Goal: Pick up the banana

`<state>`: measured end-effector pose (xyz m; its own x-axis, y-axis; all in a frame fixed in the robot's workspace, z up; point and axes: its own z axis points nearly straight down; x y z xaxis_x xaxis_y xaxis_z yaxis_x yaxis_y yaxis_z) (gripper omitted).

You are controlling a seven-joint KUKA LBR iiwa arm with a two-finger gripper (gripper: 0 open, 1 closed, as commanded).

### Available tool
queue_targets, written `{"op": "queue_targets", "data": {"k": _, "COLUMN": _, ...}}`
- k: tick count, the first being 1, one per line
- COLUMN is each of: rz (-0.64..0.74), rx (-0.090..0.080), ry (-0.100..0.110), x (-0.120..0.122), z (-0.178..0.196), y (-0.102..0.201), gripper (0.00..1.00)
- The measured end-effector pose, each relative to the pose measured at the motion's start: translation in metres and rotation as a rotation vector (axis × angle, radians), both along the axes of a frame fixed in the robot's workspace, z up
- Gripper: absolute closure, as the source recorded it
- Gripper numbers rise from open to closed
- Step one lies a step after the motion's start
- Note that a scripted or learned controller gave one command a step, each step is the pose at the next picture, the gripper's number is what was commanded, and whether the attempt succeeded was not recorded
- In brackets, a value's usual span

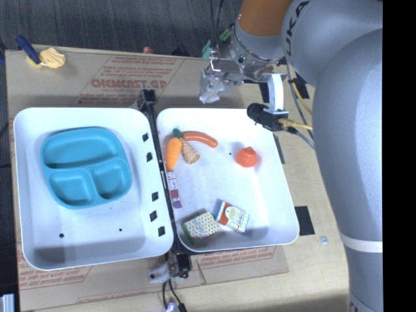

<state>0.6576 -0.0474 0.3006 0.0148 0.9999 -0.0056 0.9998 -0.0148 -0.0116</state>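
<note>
Gripper [211,88] hovers at the right bin's [286,200] far rim; you cannot tell how open it is. Nearer, that bin holds a carrot [173,152]. The likely banana [52,58] lies far left on the counter [97,70]: move left before you descend.

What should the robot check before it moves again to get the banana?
1. Banana found: cannot tell. A small yellow thing lies on the bench beyond the left bin, too small to name.
2. Gripper near that yellow thing: not ok. It hangs by the far rim of the right bin.
3. Look-alikes sorted out: ok. The carrot, sausage and red round fruit are orange or red, not yellow.
4. Path across the left bin known: ok. A low blue divided plate lies there.
</note>
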Motion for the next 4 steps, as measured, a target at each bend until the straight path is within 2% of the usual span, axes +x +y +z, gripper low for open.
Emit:
{"op": "queue_targets", "data": {"k": 2, "rz": 0.014, "rx": -0.001, "ry": 0.002, "x": 0.001, "z": 0.020, "y": 0.002, "gripper": 1.00}}
{"op": "queue_targets", "data": {"k": 3, "rz": -0.094, "rx": 0.005, "ry": -0.006, "x": -0.002, "z": -0.036, "y": 0.097, "gripper": 1.00}}
{"op": "queue_targets", "data": {"k": 4, "rz": -0.089, "rx": 0.003, "ry": -0.005, "x": -0.002, "z": -0.026, "y": 0.097, "gripper": 1.00}}
